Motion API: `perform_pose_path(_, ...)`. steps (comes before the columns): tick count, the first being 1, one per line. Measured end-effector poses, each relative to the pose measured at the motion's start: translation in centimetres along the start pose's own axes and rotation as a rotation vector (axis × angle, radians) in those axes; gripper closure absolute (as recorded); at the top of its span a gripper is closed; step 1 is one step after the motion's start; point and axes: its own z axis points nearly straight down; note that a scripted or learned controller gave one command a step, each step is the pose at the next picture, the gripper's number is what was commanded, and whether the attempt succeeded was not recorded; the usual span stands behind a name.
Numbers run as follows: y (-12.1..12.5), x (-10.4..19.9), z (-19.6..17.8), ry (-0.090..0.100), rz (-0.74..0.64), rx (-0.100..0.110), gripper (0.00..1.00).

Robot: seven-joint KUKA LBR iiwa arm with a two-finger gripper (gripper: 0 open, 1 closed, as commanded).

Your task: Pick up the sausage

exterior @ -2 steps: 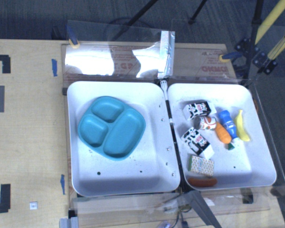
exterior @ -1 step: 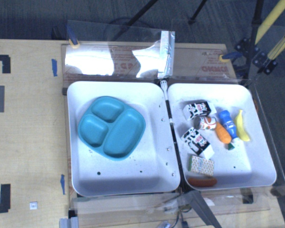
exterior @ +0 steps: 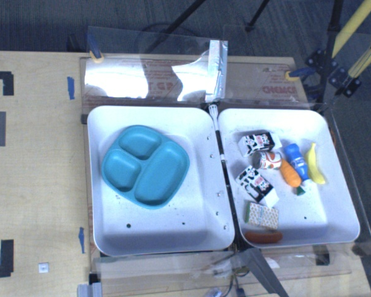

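The sausage (exterior: 263,236) is a small reddish-brown link lying flat against the near rim of the right bin (exterior: 343,197), just below a speckled square packet (exterior: 263,216). It lies apart from the other items, which sit further back in that bin.
The right bin also holds two black-and-white cartons (exterior: 258,142) (exterior: 255,182), a small can (exterior: 269,159), a carrot (exterior: 290,173), a blue bottle (exterior: 295,158) and a banana (exterior: 315,163). A blue divided plate (exterior: 146,164) sits in the left bin (exterior: 105,228). A clear panel stands behind both bins.
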Motion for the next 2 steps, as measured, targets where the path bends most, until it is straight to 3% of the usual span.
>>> perform_pose_path(2,0.2,-0.2,-2.3,-0.009,-0.001,-0.01,1.0)
